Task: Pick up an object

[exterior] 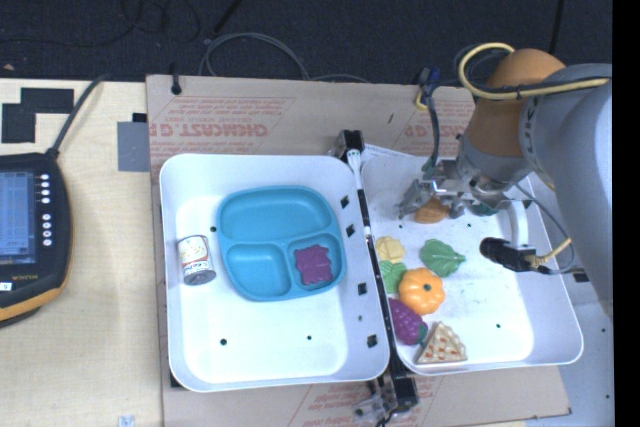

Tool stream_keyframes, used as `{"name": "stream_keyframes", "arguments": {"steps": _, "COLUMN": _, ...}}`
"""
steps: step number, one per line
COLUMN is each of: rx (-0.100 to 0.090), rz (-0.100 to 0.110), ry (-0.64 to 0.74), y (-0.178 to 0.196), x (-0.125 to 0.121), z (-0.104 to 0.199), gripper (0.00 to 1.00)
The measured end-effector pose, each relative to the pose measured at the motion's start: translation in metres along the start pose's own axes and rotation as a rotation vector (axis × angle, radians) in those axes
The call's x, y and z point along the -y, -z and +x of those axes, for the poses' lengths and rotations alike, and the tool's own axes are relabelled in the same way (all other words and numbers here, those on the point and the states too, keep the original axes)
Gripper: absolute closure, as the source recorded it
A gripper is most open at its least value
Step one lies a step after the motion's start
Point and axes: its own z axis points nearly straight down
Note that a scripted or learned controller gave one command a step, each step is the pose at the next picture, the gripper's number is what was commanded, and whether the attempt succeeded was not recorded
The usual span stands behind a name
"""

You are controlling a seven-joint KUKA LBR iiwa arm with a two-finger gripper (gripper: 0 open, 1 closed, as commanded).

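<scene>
Camera view, from above the bench: the grey arm's two-finger gripper [437, 198] is down in the right-hand shallow white bin [560, 335], low over a small orange-brown toy food piece [432, 212] near the bin's upper left; whether the jaws are released or clenched on it cannot be told, the wrist hiding the fingertips; the piece appears to lie at the tips, touching or just under them. To do the step well, by this reading, the fingers should straddle the piece squarely, close fully, then lift straight up, clear of the bin wall close by.

The right bin also holds a pale yellow toy piece [389, 248], a green leafy toy vegetable [442, 256], a round orange toy pumpkin [421, 291], a purple toy grape bunch [405, 322] and a triangular toy pizza slice [441, 345], clustered along its left side; the left-hand shallow white bin [200, 345] holds a blue plastic compartment tray [265, 215], with a purple toy piece [314, 264] in its lower right compartment, and a small labelled can [195, 260] just beside the tray.
</scene>
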Motion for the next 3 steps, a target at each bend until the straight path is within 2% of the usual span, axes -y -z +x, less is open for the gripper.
{"name": "stream_keyframes", "arguments": {"steps": 1, "rx": -0.003, "rz": 0.015, "ry": -0.002, "y": 0.008, "x": 0.005, "z": -0.001, "gripper": 1.0}}
{"name": "stream_keyframes", "arguments": {"steps": 2, "rx": -0.001, "rz": 0.008, "ry": -0.001, "y": 0.009, "x": 0.003, "z": -0.001, "gripper": 0.0}}
{"name": "stream_keyframes", "arguments": {"steps": 3, "rx": -0.003, "rz": 0.012, "ry": -0.005, "y": 0.007, "x": 0.089, "z": -0.015, "gripper": 0.0}}
